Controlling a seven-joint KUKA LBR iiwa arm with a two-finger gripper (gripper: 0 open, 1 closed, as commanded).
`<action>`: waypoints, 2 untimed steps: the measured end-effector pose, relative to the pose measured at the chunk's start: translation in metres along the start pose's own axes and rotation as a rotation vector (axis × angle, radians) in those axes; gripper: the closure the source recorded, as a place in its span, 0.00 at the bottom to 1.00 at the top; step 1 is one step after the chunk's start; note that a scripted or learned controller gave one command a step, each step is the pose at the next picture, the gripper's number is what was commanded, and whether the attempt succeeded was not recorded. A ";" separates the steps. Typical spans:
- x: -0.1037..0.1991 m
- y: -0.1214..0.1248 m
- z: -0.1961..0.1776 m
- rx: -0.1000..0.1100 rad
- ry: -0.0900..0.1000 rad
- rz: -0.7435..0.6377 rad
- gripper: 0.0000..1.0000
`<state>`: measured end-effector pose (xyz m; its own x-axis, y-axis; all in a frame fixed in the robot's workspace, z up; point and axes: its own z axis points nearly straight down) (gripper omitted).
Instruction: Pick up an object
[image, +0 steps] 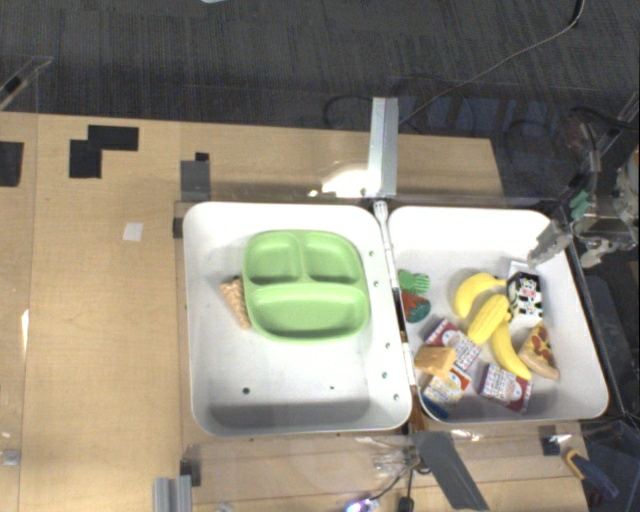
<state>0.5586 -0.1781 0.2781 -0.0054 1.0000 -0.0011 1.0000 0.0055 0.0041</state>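
The right bin holds a pile of toy food. A yellow banana lies beside a corn cob, with a second banana below them. A cow-patterned carton and a pizza slice lie near the bin's right wall. A bread piece and a small printed box rest at the front. My gripper hangs over the bin's far right corner, just above and right of the carton, with nothing seen in it.
The left bin holds a green divided plate with a brown cracker-like piece at its left. A green and red item lies by the divider. A metal post stands behind the bins.
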 end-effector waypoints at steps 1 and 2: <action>0.051 0.020 0.099 0.001 0.001 0.059 0.00; 0.042 0.040 0.187 -0.011 -0.001 0.039 0.00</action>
<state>0.5994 -0.1357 0.0911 0.0334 0.9994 -0.0019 0.9993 -0.0334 0.0155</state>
